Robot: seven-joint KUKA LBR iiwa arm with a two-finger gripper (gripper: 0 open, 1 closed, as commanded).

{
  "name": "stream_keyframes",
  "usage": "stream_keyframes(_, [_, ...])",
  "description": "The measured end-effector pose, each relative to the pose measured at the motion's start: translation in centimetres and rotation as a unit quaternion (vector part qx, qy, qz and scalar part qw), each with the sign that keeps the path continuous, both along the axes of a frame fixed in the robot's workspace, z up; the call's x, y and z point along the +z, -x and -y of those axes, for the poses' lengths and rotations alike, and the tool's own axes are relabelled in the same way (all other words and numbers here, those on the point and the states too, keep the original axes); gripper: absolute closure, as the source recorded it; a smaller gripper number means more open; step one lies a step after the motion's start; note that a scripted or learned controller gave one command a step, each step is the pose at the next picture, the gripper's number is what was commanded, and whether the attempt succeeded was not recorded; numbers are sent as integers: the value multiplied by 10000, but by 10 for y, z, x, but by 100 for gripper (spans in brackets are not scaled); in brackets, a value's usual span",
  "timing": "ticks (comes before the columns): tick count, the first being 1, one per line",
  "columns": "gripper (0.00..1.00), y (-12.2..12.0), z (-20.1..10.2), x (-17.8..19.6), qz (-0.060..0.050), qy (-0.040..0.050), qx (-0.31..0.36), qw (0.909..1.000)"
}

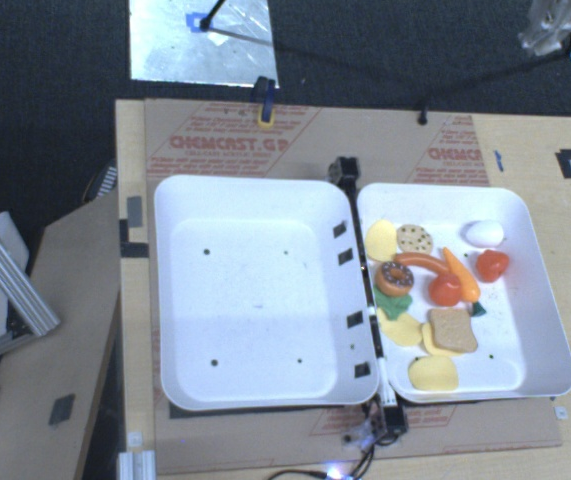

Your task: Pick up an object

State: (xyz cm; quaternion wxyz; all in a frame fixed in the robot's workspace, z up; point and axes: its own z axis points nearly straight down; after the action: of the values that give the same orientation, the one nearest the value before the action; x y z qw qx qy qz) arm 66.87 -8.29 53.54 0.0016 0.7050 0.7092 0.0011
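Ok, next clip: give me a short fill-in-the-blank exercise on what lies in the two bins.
1. All the toy food lies in the ____ shallow white bin.
2. The white plastic egg lies nearest that bin's far ____ corner.
3. The brown toy bread slice lies ____ the camera than the round speckled cookie.

Missing words: right; right; nearer

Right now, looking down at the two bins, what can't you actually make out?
- gripper: cut off by the camera view's top right corner and blurred; finger state unreadable.
- green piece: mostly hidden under the donut; identity unclear.
- sausage: partly covered by the carrot and the tomato.
- bench lettering: too small to read with confidence.
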Motion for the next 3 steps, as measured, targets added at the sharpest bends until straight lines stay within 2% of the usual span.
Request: stream_keyframes(3, [100,0,-8,0,-4,4,-6,10000])
